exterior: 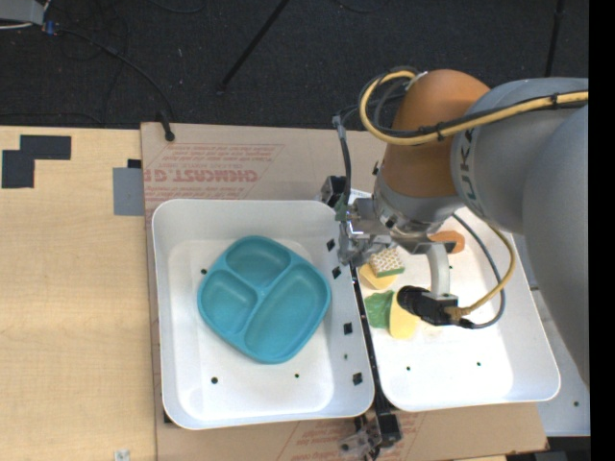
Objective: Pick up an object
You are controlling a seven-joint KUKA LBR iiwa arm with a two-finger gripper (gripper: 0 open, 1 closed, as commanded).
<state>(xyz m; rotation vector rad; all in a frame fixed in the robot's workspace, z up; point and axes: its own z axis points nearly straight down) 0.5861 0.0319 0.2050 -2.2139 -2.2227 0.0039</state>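
1. Currently the gripper [365, 250] is hanging low over the right-hand shallow white plastic bin [500, 377], close to that bin's left wall; whether it is spread or pressed together cannot be told from this angle, and nothing is showing as pinched.
2. Just beside the gripper, a yellow block with a checkered top [383, 267] is lying near the same wall, leaving little room on that side.
3. Toward the front, a green soft-looking piece [377, 307] is lying next to a plain yellow lump [404, 325]; the two are looking as if they are touching.
4. An orange piece [452, 242] is peeking out behind the wrist, apart from the others.
5. Bare white floor is lying open across the front and right of this bin.
6. The left-hand shallow white plastic bin [192, 392] is holding one teal plastic divided plate [264, 298], lying flat near the middle with bare margin all round.
7. Counting: two bins, one plate, four small pieces, all four sitting in the right bin.
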